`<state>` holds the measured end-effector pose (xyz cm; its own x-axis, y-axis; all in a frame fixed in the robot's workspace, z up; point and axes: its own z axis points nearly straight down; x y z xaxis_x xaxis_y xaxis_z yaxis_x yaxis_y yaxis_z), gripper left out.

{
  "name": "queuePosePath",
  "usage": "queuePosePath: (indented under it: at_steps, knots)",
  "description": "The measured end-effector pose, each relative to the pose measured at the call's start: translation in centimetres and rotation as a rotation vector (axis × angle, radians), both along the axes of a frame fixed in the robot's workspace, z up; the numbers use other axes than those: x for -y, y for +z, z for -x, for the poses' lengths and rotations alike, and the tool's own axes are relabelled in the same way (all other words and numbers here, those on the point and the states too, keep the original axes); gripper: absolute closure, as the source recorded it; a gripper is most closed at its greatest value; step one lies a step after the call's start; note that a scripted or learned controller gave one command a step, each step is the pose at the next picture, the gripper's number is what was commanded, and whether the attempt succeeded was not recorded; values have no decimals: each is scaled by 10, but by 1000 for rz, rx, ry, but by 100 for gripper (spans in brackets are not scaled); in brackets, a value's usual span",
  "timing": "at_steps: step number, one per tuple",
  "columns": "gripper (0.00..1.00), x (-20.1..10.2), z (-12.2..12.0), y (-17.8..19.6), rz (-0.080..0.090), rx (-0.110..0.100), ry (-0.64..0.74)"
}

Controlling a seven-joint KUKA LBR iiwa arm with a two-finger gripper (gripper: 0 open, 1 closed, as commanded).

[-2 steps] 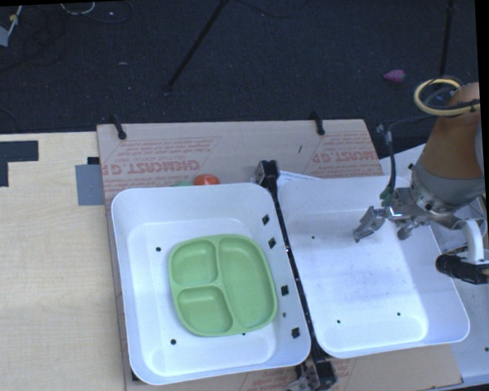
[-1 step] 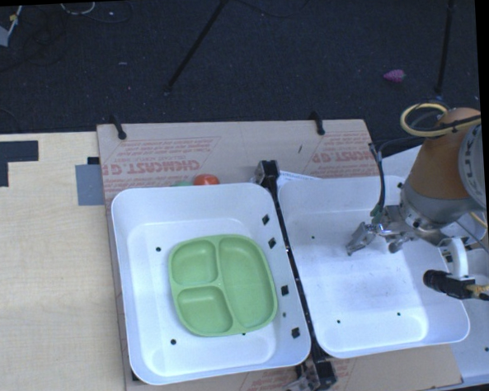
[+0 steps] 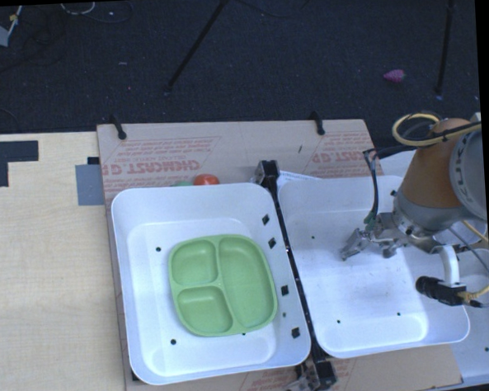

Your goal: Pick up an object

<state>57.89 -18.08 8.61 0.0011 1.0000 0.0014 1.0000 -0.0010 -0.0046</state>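
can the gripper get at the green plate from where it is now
Probably yes. The green plate lies flat and uncovered in the left bin, with nothing on top. The gripper hangs over the right bin, so it must cross the black divider between bins. The low flat rim may be hard to grip.

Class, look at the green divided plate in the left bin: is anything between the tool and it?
Yes. The tool sits over the right bin, so the bins' raised walls and the black clips along their seam separate it from the green plate.

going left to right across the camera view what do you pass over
Wooden bench top → left white bin holding the green divided plate → black divider clips → right white bin → gripper → arm.
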Motion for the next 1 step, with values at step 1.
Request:
queuePosePath:
  at_steps: [1]
  knots:
    - [100,1,-1,12,1,3,-2]
